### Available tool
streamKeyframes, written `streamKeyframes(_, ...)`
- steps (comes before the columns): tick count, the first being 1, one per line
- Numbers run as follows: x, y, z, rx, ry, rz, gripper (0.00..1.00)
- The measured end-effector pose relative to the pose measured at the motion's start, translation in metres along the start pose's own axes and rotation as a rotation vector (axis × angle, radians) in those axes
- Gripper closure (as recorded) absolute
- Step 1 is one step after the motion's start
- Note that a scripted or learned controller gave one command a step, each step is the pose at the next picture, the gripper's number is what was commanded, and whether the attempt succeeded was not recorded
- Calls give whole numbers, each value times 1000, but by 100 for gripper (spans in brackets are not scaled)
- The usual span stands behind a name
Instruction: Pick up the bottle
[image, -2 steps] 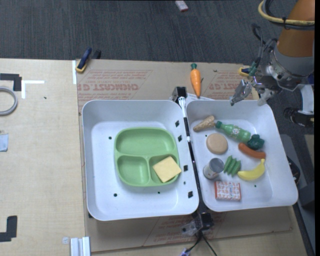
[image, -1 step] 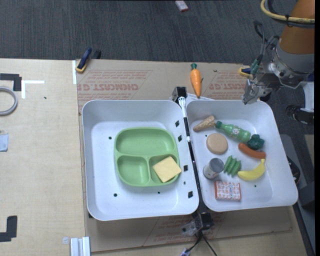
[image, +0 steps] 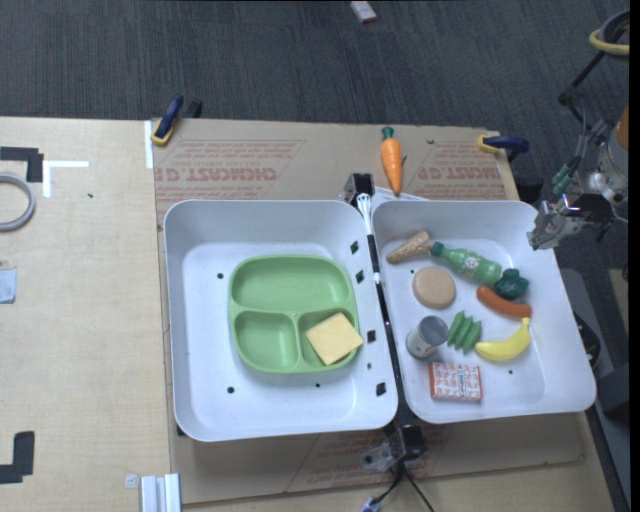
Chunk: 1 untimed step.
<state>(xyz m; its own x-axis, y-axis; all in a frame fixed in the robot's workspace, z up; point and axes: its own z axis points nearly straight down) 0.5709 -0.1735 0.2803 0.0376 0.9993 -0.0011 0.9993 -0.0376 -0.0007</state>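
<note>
Two white bins (image: 190, 300) sit on cardboard over a pale table (image: 80, 330), dark carpet beyond. The green bottle (image: 467, 262) lies in the right bin's upper part. At the right edge, the fingers (image: 548, 232) hang beside that bin's rim; their spread is unclear.

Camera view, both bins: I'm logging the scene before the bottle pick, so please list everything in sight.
bottle: 1, green, right bin, top
green tray: 1, left bin
yellow block: 1, in tray
banana: 1, yellow, right bin
carrot: 1, orange, behind the bins
can: 1, silver, right bin
red box: 1, right bin, front
round bun: 1, tan, right bin
gripper: 1, grey, over right bin's far right rim
</note>
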Motion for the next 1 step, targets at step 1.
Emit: streamKeyframes(1,-40,-55,-9,1,0,75,100)
